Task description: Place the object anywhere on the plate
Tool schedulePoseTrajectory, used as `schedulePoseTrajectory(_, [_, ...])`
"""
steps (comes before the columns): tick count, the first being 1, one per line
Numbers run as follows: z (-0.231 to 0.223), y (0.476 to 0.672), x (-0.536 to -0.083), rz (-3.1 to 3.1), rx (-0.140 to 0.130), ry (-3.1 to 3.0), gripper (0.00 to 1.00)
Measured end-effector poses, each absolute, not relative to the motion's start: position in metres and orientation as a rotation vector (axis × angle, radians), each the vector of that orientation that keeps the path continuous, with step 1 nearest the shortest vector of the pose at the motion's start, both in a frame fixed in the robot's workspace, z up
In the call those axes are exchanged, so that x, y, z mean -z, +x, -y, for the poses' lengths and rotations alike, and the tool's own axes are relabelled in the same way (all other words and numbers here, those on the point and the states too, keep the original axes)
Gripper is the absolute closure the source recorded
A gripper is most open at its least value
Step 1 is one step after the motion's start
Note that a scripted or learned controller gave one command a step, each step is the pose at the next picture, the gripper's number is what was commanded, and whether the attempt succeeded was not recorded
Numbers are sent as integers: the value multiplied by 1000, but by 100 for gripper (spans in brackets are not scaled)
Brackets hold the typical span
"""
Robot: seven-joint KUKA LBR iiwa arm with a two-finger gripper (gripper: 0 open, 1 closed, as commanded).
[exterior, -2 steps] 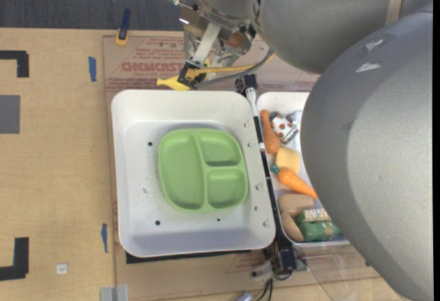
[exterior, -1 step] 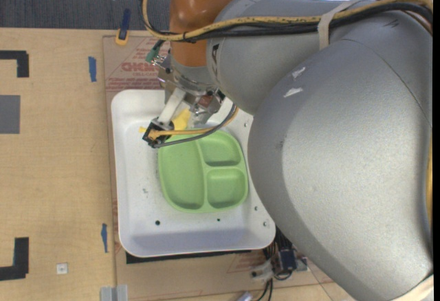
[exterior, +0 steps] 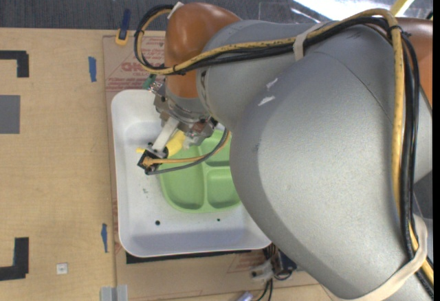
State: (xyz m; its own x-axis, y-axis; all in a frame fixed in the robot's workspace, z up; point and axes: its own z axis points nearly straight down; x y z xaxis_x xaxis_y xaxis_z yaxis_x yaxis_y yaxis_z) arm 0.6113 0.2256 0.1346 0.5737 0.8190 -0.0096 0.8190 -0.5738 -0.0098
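Hovering at the ten o'clock rim of the green plate [exterior: 199,191], claw [exterior: 180,136] grip impossible to tell, a yellow object [exterior: 176,146] peeking beneath, risking a tumble into the white bin [exterior: 137,224] if released so near the edge.

a: any writing here you can actually read?

b: none that i can spell out. there is red print [exterior: 129,73] on the brown cardboard sheet [exterior: 112,52], upper left of centre in the frame, just above the top left corner of the white bin [exterior: 127,155].

a: what does it say?

b: cannot tell. it is a few lines of red lettering, too small and blurred.

a: other signs?

b: two black angular marks on the tabletop [exterior: 55,155] at the left edge, one upper [exterior: 16,63] and one lower [exterior: 16,260]. they are plain shapes, not letters. a small white tag [exterior: 62,268] lies at the lower left, too tiny to read.
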Motion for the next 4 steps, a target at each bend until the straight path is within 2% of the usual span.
schedulePoseTrajectory(1, [-226,578,-202,1643,-7,-2673,100])
schedulePoseTrajectory(2, [-225,597,-321,2045,10,-2390,100])
schedulePoseTrajectory(3, [-225,565,-216,2105,-17,-2325,100])
schedulePoseTrajectory(4, [-173,515,-222,2284,-10,-2151,100])
